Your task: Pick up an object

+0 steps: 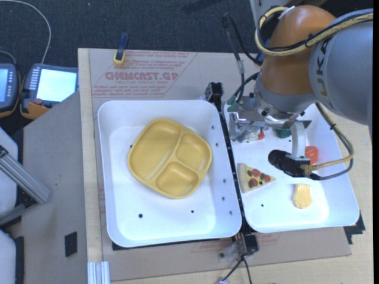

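Camera view: gripper (247, 126) sits low over the right bin (331, 209), at its far left corner next to the divider. Open or closed: can't tell, the wrist hides it. Nothing visibly held.

Nearest candidate is 1 toy pizza slice (254, 177), just on the camera side of the gripper, lying flat on the bin floor. Its long axis runs across the bin, crust toward the divider, tip pointing away to the view's right.

Other items in the same bin:
- 1 yellow piece (302, 196), further toward the camera and to the right
- 1 orange-red piece (311, 154), right of the gripper
- 1 green piece (283, 133), partly under the wrist
- 1 small red bit (260, 135), touching-close to the gripper

Left bin (118, 209), across the divider: 1 yellow three-section plate (170, 157), well apart.
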Robot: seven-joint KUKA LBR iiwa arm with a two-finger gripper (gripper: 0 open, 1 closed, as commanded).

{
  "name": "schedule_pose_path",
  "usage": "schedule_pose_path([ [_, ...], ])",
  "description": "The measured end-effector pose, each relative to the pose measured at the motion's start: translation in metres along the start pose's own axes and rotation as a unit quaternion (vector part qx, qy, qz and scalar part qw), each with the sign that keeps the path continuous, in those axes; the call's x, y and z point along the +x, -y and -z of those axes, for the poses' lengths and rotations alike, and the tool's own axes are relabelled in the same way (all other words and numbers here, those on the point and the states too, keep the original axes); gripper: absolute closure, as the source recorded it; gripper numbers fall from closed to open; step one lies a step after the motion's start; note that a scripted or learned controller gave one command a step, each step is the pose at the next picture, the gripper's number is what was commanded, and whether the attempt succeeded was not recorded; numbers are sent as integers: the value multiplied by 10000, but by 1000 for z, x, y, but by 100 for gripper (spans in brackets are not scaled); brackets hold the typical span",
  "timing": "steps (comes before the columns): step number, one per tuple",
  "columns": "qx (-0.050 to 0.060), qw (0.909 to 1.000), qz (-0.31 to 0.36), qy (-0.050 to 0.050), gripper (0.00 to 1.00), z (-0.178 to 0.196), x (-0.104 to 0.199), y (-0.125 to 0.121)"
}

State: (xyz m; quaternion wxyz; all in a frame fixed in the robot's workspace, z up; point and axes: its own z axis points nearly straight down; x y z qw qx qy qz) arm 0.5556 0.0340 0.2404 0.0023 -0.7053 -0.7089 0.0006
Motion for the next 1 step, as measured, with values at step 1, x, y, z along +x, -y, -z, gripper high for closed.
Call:
schedule_pose_path([
  [1,-31,10000,7,2,100,3,53,-5],
])
